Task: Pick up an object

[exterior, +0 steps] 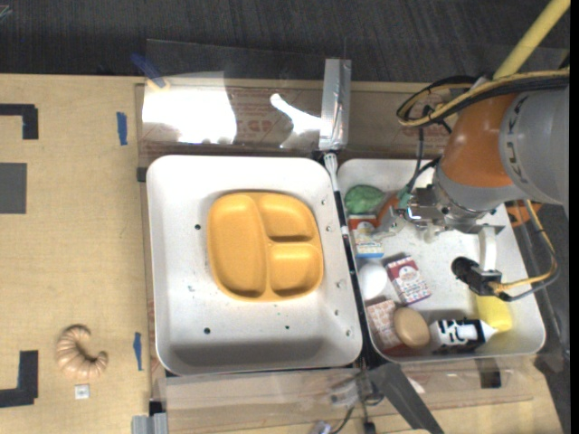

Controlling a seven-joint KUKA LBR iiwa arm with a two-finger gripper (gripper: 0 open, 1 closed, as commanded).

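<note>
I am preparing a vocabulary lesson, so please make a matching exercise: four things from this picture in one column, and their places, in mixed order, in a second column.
Things:
1. yellow divided plate
2. green object
3. black and white bottle
4. croissant-shaped toy

Places:
A. far end of the right bin
B. on the bench, left of both bins
C. inside the left bin
D. near end of the right bin

Pairs: 1-C, 2-A, 3-D, 4-B

Arm (507, 143) cut off at right edge.
</note>
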